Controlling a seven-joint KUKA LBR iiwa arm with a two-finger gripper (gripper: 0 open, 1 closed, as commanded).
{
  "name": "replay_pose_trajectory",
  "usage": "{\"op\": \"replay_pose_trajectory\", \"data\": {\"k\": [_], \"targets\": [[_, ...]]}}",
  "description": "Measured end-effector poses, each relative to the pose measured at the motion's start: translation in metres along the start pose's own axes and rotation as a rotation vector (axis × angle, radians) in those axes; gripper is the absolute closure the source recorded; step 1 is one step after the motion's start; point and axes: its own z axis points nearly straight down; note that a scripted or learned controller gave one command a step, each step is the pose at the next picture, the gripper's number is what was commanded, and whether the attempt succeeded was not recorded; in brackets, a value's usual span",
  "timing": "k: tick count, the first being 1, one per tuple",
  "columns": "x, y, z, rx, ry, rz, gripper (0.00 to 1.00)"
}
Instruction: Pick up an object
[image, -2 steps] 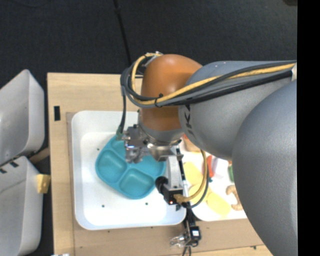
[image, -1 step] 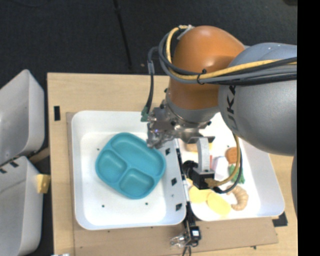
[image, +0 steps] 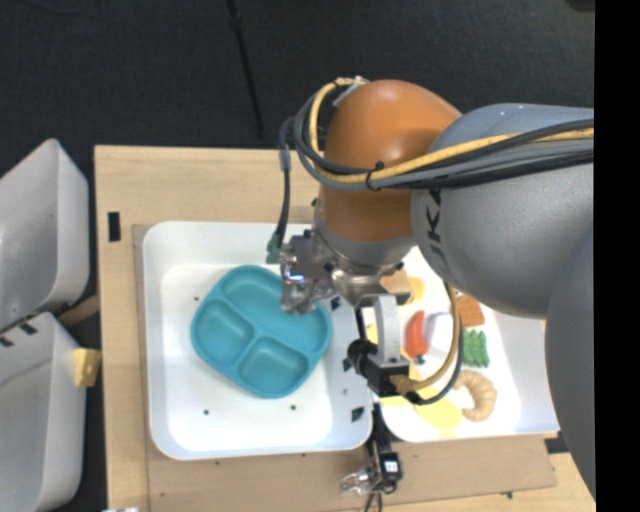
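A blue divided plate (image: 255, 335) lies in the left white bin (image: 165, 400), toward its right side. My gripper (image: 298, 292) hangs from the orange-banded wrist and is low over the plate's upper right rim, close to the wall between the two bins. The wrist hides much of the gripper from above. I cannot tell whether it touches the rim.
The right bin (image: 525, 415) holds small toy foods: a red and white piece (image: 421, 334), a green piece (image: 476, 348), a tan curved piece (image: 481, 394) and a yellow piece (image: 437, 412). The big grey arm covers that bin's upper part. A cable loops down near the bins' divider (image: 365, 375).
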Motion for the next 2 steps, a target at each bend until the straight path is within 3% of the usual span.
{"op": "replay_pose_trajectory", "data": {"k": [1,2], "targets": [[0.052,-0.024,-0.115,-0.013,0.008,-0.008,1.00],[0.006,-0.005,0.008,0.010,-0.005,0.008,1.00]]}}
